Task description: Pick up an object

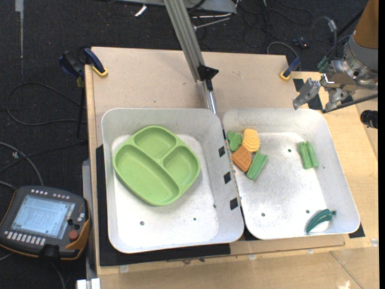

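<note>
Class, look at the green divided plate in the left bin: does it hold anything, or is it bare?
Bare. The green divided plate lies flat in the left bin, and all three compartments show plain green.

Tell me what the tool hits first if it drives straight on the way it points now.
The tool hangs above the right bin's far rim, pointing down and slightly left. It would probably meet that rim or the bare bin floor just inside it, well short of the green stick. Depth is unclear.

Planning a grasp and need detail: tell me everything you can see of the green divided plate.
The light green, plastic-looking divided plate lies flat, right way up, in the left white bin. It is rounded, with three compartments: one long one at lower left and two smaller ones at upper right. Nothing lies in it or touches it apart from the bin floor.
</note>
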`<state>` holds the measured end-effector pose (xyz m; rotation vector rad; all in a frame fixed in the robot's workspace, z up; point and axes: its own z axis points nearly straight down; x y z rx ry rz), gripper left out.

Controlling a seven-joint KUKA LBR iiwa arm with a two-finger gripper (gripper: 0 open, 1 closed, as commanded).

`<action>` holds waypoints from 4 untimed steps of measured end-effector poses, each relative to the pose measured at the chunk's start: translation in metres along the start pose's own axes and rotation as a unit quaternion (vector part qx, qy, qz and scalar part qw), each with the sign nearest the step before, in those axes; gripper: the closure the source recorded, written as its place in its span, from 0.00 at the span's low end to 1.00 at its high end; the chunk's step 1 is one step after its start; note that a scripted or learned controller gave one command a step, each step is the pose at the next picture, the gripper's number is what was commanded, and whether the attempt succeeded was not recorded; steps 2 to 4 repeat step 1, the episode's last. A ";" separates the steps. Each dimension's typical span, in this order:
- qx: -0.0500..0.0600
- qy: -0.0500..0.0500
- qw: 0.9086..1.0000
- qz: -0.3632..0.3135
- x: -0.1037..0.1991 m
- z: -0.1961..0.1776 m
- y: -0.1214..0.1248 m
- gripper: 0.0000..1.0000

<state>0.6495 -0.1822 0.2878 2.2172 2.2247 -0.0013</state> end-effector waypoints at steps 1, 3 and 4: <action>-0.001 -0.001 1.000 -0.001 0.000 -0.010 0.001 1.00; -0.001 -0.001 1.000 -0.001 0.000 -0.010 0.001 1.00; -0.001 -0.001 1.000 -0.001 0.000 -0.010 0.001 1.00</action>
